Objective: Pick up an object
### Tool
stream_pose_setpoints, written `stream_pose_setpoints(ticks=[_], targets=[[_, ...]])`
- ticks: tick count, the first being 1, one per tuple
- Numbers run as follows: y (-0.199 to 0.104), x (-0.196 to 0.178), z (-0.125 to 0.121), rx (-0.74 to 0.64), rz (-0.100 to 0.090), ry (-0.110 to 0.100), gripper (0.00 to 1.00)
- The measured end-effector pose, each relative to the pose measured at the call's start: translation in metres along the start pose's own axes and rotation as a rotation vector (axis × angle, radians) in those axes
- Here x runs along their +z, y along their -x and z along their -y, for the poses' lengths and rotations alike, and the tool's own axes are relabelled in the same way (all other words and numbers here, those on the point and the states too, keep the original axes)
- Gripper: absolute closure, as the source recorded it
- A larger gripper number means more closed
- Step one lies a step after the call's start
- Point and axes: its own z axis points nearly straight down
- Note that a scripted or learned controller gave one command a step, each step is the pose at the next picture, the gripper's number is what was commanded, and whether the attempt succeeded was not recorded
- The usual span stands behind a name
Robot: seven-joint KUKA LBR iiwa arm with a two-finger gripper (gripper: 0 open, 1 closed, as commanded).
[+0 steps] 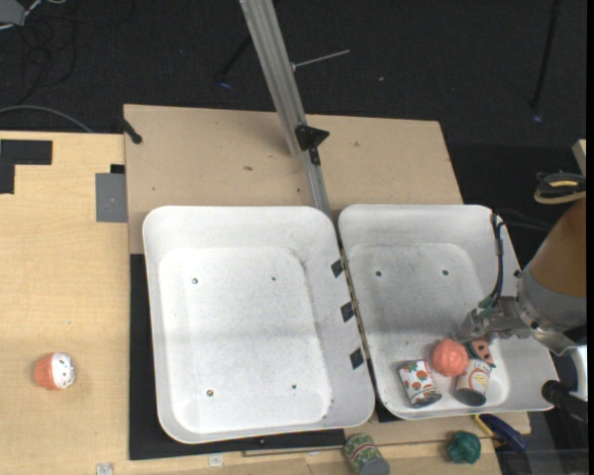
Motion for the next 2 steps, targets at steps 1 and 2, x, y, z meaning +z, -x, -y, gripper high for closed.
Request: stream_pose_setpoints(ticks=[1,2], targets=[[0.002,-0.062,-0.004,-0.005,0.002,0.004,1.0],[0.003,-0.105,-0.003,-0.004,0.002,0.004,1.0]])
